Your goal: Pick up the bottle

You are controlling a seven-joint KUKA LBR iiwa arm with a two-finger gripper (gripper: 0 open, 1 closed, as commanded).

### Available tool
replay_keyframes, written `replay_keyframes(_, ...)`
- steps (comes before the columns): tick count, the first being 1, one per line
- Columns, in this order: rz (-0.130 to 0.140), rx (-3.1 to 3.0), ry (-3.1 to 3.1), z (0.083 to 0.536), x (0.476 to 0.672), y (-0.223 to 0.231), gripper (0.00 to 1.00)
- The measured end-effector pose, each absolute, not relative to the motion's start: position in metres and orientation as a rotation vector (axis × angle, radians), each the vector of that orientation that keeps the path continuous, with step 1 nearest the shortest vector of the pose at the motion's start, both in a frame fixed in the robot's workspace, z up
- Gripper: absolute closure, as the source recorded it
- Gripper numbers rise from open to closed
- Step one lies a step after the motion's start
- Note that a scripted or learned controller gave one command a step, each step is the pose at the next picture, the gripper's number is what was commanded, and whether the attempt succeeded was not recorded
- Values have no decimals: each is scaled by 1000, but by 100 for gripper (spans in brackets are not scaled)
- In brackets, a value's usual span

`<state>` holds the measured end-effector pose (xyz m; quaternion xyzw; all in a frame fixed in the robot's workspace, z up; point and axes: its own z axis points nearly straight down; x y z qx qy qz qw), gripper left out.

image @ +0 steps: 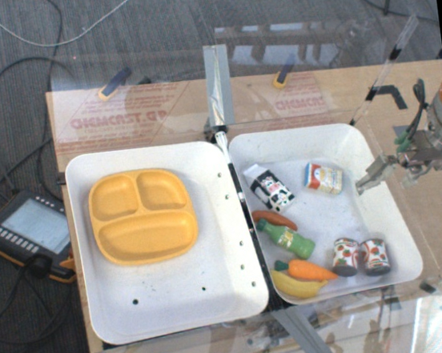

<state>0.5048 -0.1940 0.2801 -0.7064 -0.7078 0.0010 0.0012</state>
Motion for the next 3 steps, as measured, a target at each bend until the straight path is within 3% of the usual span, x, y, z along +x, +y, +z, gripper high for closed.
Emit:
replay_keyframes(1,7,-2299,-2133,182,489,-83,0)
replay_keyframes(2,-9,-2357,-2084,89,491,-94,0)
replay_keyframes(3,-10,-2536,-1863,89,544,-116,0)
